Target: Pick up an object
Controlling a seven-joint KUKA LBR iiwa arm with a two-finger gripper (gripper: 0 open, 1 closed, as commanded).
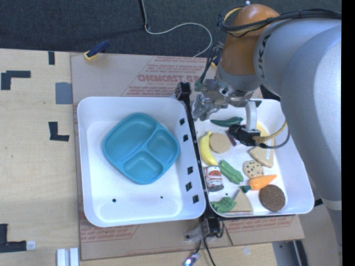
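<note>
From the overhead camera, the metal two-finger gripper [206, 107] hovers at the right-hand white bin's [294, 165] far-left corner; whether it is spread or pressed together, I cannot tell; the curved yellow plastic banana [207, 149] lies just nearward, its long axis running away from the camera; nothing looks held.

Setting: robotics lab test bench | wooden bench [33, 165] with black tape marks [55, 132] at left | cardboard sheet [150, 76] under two white bins [89, 148] | loose cable [166, 29] on dark carpet [66, 10] at far side | toy food [260, 182] in right bin | grey-and-orange arm [294, 54] at right
</note>
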